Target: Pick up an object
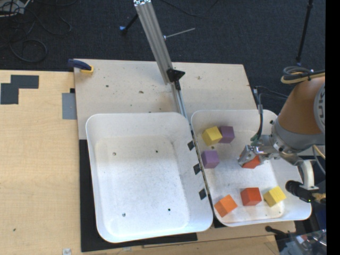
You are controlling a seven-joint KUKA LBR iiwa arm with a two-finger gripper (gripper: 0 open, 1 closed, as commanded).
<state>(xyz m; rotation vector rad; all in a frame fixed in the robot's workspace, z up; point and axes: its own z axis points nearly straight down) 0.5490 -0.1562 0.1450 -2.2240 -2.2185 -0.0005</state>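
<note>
Over right bin (pixel 197 122), gripper (pixel 251 157) sits low, fingers clamped on red-orange block (pixel 252 162), near bin middle. Other blocks lie apart around it: yellow block (pixel 212 135) and purple block (pixel 227 134) toward far-left corner. Grasp looks made; lift pending.

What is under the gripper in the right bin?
A red-orange block shows just under the gripper, on the floor of the right bin. The gripper covers its top part, so I cannot tell if it is held.

Aluminium rail (pixel 155 36) slants across frame's upper centre | blue-yellow clamp (pixel 81 66) on worktop (pixel 122 86) upper left | cables (pixel 21 15) far upper left
</note>
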